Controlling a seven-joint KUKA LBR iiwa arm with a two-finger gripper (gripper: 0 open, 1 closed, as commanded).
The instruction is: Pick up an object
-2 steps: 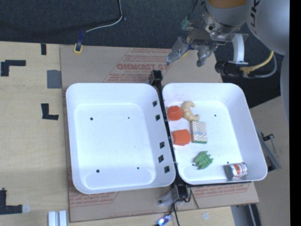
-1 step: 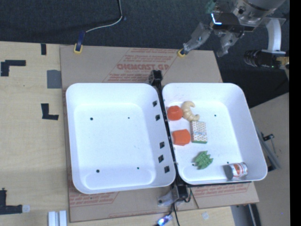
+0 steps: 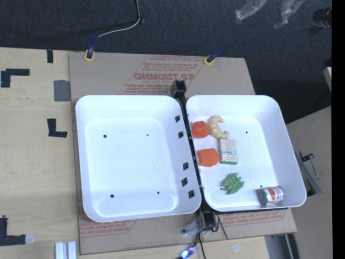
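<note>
A: What could be picked up here?

B: Everything loose lies in the right bin (image 3: 269, 124). Near its left wall there is a small orange-red piece (image 3: 200, 129), a pale beige curved piece (image 3: 216, 126) just beside it, and below them an orange block (image 3: 207, 157) touching or nearly touching a small printed box (image 3: 228, 151) with a green and pink pattern. Lower down lies a green leafy toy (image 3: 233, 183), and at the lower right corner a small can (image 3: 270, 195) on its side, red and white with a grey end.

A: And the gripper?

B: The gripper (image 3: 268, 8) hangs at the upper right of the frame, over the dark floor and well apart from the bins. Its two pale fingers (image 3: 249, 7) stand spread, with nothing between them.

A: The surroundings?

B: The left bin (image 3: 129, 155) joins the right one along a row of black clips. Both rest on a brown cardboard sheet (image 3: 161, 74) with red lettering, clamped at its top edge, on a light wooden bench (image 3: 32, 144) with black marks. Behind is dark carpet (image 3: 64, 9) crossed by a white cable (image 3: 129, 23).
</note>
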